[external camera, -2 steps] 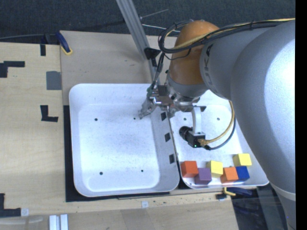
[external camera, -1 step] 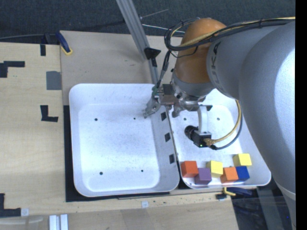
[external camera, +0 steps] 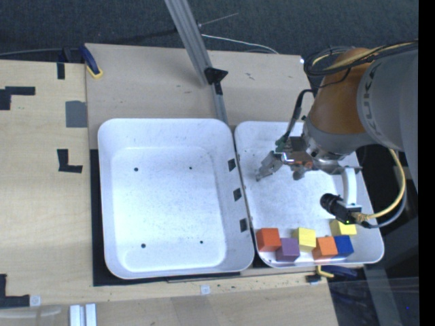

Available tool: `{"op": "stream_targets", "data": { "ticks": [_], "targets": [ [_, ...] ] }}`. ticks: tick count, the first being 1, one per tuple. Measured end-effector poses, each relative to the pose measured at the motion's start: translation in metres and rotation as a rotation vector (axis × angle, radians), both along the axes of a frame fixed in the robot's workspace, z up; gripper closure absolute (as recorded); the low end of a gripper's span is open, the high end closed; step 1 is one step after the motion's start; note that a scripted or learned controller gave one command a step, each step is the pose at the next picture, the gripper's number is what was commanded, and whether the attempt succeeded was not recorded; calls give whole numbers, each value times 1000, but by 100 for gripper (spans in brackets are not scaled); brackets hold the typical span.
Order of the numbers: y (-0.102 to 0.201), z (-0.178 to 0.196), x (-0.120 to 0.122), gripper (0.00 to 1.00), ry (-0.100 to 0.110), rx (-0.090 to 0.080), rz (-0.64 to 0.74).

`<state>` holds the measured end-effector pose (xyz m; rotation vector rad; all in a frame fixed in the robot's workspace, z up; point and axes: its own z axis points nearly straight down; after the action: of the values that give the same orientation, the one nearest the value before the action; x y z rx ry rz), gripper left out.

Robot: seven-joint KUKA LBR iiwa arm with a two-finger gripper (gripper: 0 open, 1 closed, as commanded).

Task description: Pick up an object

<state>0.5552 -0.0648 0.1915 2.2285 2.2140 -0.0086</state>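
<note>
Blocks: a small cluster lies along the near rim of the right bin [external camera: 363,202], toward the viewer from the gripper [external camera: 280,168] and well apart from it. None touches the gripper.
Orange block [external camera: 268,238]: leftmost of the cluster, almost straight toward the viewer from the gripper.
Purple block [external camera: 289,248]: just beside the orange block, on its right and slightly nearer the rim.
Yellow block [external camera: 306,238]: right of the purple block, near it.
Second orange block [external camera: 326,246]: further right, touching the blue block [external camera: 344,245] beside it.
Second yellow block [external camera: 346,229]: just behind the blue block, to the right of the gripper and nearer the viewer.
Gripper: it hangs over the bare floor in the middle of the right bin; its two fingers stand spread apart, with nothing between them.
Arm [external camera: 353,107]: grey with an orange band, behind and to the right of the gripper.
Left bin [external camera: 109,182]: to the left of the gripper, touching the right bin along their shared rim.
Bench [external camera: 136,80]: wooden, carrying both bins; a metal rod [external camera: 190,32] slants across it beyond the gripper.
</note>
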Motion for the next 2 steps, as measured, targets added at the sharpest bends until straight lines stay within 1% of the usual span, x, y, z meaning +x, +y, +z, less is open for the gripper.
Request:
{"op": "stream_targets", "data": {
  "ticks": [1,2],
  "targets": [
    [-5,118,0,0,-11,3,8],
    [-50,18,47,0,4,2,4]
  ]
}}
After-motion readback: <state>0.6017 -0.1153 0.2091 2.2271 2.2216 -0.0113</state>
